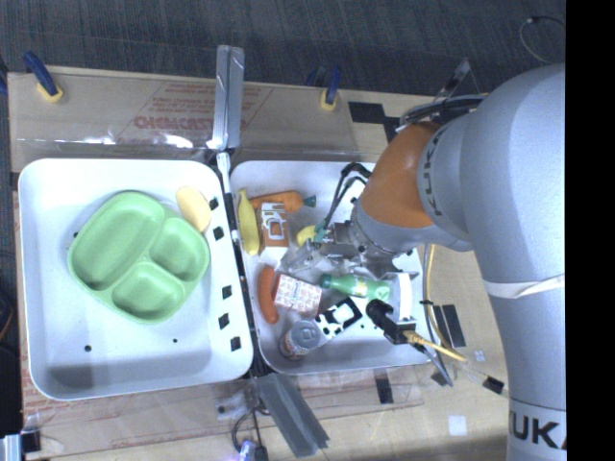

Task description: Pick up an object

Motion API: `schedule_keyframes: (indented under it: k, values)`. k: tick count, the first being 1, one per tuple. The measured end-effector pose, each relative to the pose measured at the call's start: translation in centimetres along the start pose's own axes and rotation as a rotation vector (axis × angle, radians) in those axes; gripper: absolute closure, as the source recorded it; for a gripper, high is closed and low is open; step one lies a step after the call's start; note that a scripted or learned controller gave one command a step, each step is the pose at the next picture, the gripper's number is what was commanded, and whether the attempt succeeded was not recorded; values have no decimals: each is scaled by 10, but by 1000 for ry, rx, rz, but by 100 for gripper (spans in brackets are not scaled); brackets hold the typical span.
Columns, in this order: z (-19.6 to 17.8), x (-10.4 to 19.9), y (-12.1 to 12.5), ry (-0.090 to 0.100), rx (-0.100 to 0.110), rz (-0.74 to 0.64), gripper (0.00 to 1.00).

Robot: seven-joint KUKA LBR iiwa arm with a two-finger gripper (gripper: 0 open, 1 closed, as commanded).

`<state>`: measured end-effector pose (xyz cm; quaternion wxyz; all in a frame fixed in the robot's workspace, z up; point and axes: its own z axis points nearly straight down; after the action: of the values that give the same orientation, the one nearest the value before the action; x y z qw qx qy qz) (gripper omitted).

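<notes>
Grey arm casing (pixel 524 209) looms closest, filling the 3 o'clock side, with its orange band (pixel 402 179) bent down over the right bin (pixel 252 176). Below that band the tool (pixel 338 246) is buried among the clutter near the bin's middle; whether it is released or clenched, I cannot tell from where I stand.

Plenty to choose from in that bin. A green bottle (pixel 356 284) lies on its side just at 5 o'clock from the tool, and looks to me like the likeliest target. I'd judge it light, stiff plastic, smooth and round, so apt to roll or squirt out of a pinch; taking it across the middle of its body, square to its length, seems safest.

At 9 o'clock from the tool, a banana (pixel 248 224) lies against the bin's left wall, soft and easily bruised. An orange carrot-like toy (pixel 281 202) sits at 11 o'clock, and a red-and-white patterned packet (pixel 296 295) at 7 o'clock, probably crinkly and light. A small round tin (pixel 305 335) rests at the bin's 6 o'clock edge, beside a black-and-white block (pixel 338 317).

Over at 9 o'clock, the left bin (pixel 43 344) carries a green divided tray (pixel 139 254) and a pale yellow lemon-like piece (pixel 193 207) touching its rim.
</notes>
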<state>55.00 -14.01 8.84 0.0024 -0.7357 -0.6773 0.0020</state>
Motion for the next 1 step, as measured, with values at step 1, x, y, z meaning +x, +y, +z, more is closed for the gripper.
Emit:
schedule_keyframes:
  k: [1]
  values:
    - [-7,0,0,-2,3,-5,100]
